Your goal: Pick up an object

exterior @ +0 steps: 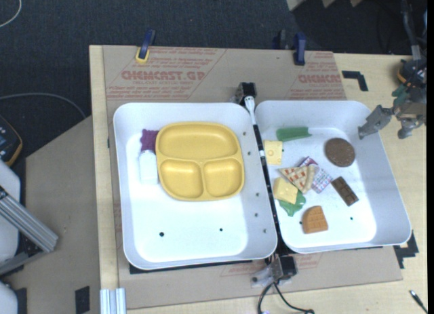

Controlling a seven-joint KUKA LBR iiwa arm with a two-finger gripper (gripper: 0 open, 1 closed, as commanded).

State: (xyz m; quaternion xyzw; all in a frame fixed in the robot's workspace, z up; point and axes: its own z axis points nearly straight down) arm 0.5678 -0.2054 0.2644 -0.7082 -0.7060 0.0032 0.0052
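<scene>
Seen from above at a slant, the worktop (203, 68) carries two shallow white bins side by side. The left bin (193, 241) holds a yellow divided plate (200, 159) with three compartments, lying flat in the upper middle; just beside its left edge a purple piece (148, 139) and a small white object (147, 167) are tucked between the plate and the bin wall. The right bin (380, 190) holds a loose scatter of play-food pieces: a green piece (292, 133) near the top, a small yellow block (272, 152) beside the dividing wall, a round brown disc (339, 152) toward the right, a pizza-like wedge (298, 173) in the middle with a patterned wrapper (320, 181) touching its right side, a yellow cheese wedge (287, 190) lying over a green scrap below it, a dark brown bar (344, 190) set at an angle, and an orange-brown cookie-like piece (314, 220) nearest the front. None of these is lifted — all rest on the bin floor. The pincer (374, 121) reaches in from the right and hangs at the upper right corner of the right bin, above its rim, near the brown disc but apart from it; whether it is clenched or released cannot be told, and nothing shows in its grip.
</scene>
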